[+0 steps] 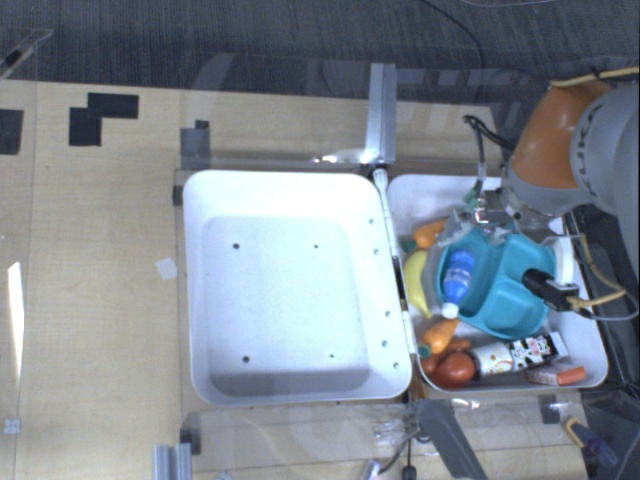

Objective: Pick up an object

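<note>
The arm (590, 153) is cut off at 3 o'clock; the teal container (505, 283) hides perhaps half the blue bottle (457, 273).

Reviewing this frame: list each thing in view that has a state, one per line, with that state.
left bin: nothing lying in it
right bin: crowded with objects
blue bottle: lying on its side, white cap toward the near rim
teal container: resting on the pile
banana: lying along the left wall
tomato: sitting at the near rim
arm: reaching over the right bin
</note>
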